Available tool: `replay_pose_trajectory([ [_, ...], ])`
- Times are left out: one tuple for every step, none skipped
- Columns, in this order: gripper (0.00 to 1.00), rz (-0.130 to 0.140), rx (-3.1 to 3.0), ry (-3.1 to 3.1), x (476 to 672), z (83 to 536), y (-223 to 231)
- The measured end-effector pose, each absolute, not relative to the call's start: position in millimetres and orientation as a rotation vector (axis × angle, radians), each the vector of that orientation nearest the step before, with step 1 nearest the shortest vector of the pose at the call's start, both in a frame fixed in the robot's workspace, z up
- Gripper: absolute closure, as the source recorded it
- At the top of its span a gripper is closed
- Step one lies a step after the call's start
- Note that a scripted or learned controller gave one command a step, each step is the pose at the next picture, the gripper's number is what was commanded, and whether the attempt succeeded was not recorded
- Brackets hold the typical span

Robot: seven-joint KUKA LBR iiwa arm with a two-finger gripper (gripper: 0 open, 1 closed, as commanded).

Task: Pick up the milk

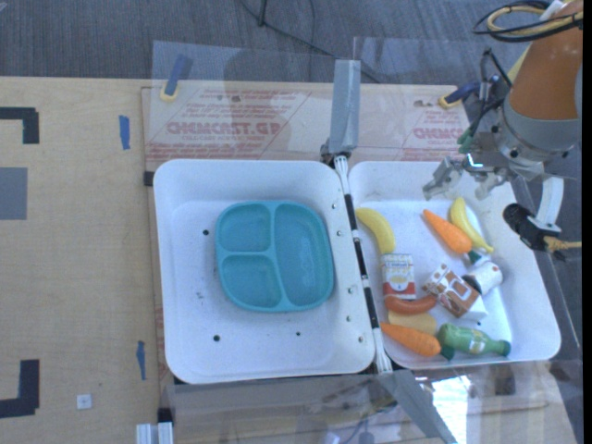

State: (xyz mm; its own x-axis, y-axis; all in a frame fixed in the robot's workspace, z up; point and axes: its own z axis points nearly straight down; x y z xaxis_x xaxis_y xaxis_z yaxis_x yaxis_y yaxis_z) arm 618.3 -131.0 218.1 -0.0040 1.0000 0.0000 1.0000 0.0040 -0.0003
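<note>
Honestly, I count nothing as done yet: my tool (460,176) hangs with its fingers spread and nothing between them, at the far end of the right bin (546,331). The milk (453,288) (a small carton, I take it) lies nearer me than the tool, beyond an orange carrot (447,231). Reach, descent, grip and lift all remain.

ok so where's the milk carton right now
In the camera view, the milk carton lies in the right bin, toward its front, between the sausage and a small white bottle, just above the green bottle.
</note>
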Motion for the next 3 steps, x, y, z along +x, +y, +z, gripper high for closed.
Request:
replay_pose_trajectory([
  [0.0, 0.0, -2.217, -2.226, 618.3, 218, -131],
  [0.0, -0.001, -2.192, -2.254, 667.7, 208, -155],
  [0.0, -0.002, -1.809, -2.57, 604.4, 147, -181],
])
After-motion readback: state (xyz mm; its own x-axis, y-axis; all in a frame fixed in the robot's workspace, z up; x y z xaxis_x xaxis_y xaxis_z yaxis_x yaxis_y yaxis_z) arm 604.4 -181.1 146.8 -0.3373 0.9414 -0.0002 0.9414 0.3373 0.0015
